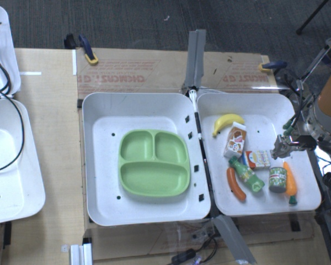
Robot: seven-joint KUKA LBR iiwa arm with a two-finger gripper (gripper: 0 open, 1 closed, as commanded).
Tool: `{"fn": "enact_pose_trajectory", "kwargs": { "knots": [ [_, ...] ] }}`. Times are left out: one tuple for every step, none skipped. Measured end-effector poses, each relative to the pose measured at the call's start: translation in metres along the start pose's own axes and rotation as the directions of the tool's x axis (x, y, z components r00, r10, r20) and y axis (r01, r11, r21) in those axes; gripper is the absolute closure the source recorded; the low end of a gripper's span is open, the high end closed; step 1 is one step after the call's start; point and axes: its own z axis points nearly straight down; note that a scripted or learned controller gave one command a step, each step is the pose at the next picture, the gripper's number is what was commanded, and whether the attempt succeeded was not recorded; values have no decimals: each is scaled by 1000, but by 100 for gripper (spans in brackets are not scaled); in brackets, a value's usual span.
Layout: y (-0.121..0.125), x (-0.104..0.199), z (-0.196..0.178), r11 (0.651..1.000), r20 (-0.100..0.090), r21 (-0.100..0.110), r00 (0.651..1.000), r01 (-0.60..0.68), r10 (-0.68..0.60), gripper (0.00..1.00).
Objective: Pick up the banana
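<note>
Right bin (265,108): banana (227,122); left bin (99,148): green tray (153,163); jaws' state unclear.

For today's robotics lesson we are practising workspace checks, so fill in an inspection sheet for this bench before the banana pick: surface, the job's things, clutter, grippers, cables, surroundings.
Surface: wooden bench bearing two white bins side by side, left bin and right bin.
Job's things: banana lies in the right bin's far left part, touching the small carton.
Clutter: right bin also holds a green bottle, sausage, flat red-and-white pack, green can and carrot; left bin holds a green divided plate.
Grippers: gripper hovers over the right bin's right side, away from the banana; finger state unclear.
Cables: black cable loops over white trays at left.
Surroundings: dark carpet; blue-and-yellow clamps at the bench's far edge.
</note>
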Motion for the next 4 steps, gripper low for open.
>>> {"fn": "enact_pose_trajectory", "kwargs": {
  "knots": [
    [50,44,64,989,-1,2,989,148,-148,0],
    [113,69,63,951,1,-1,951,309,-309,0],
    [152,64,63,951,1,-2,951,308,-308,0],
    [112,51,-104,930,3,-3,930,368,-368,0]
  ]
}}
